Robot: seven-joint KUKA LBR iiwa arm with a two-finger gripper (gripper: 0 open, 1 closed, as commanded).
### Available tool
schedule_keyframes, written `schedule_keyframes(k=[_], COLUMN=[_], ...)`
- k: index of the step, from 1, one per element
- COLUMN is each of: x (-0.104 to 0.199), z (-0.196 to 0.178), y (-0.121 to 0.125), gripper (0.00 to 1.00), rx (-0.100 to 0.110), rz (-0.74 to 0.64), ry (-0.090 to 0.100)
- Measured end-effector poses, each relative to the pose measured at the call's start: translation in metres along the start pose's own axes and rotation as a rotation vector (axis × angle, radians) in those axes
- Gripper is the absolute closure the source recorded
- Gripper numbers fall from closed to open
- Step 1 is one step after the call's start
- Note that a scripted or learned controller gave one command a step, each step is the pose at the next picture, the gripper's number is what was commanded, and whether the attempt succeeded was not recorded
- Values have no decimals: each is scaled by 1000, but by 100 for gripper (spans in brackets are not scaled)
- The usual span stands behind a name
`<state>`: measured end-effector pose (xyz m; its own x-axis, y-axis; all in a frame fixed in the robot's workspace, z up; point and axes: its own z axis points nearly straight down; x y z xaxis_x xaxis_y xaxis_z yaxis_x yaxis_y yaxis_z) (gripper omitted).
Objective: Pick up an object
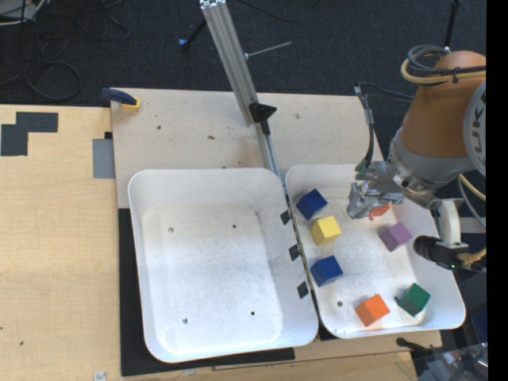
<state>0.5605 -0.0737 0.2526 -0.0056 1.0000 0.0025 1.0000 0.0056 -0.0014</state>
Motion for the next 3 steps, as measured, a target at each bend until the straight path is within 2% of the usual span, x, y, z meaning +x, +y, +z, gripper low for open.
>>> schedule_keyframes(k=[2, 3], x=[87, 140], z=[-3, 8], y=[27, 32], gripper=[100, 100], rx=[0, 2], rz=[3, 2], ry=[-1, -1])
